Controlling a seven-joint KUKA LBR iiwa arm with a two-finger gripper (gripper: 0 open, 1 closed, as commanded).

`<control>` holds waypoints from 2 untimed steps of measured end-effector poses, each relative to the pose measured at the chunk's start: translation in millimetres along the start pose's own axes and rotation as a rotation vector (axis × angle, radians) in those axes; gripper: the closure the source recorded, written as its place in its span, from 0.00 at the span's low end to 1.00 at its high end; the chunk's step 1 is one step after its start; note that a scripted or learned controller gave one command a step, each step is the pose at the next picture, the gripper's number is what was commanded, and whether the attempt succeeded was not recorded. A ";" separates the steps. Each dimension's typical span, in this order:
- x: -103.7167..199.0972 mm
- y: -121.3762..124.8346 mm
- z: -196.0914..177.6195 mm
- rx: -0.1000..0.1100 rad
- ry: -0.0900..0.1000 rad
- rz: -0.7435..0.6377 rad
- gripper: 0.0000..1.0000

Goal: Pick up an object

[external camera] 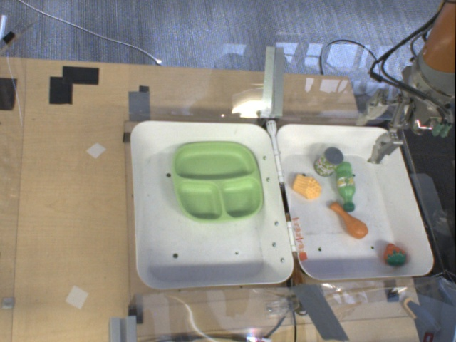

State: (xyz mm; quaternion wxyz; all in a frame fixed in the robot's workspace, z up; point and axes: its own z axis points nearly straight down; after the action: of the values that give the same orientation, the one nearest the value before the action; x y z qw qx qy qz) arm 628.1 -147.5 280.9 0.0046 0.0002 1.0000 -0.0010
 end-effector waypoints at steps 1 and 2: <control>21.0 60.3 136.6 -0.006 0.014 0.027 0.00; -32.9 65.2 178.1 0.000 -0.021 0.009 0.00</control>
State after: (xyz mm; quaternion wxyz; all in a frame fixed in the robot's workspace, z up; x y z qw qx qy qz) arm 662.6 -82.6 103.0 0.0149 0.0047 0.9999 -0.0010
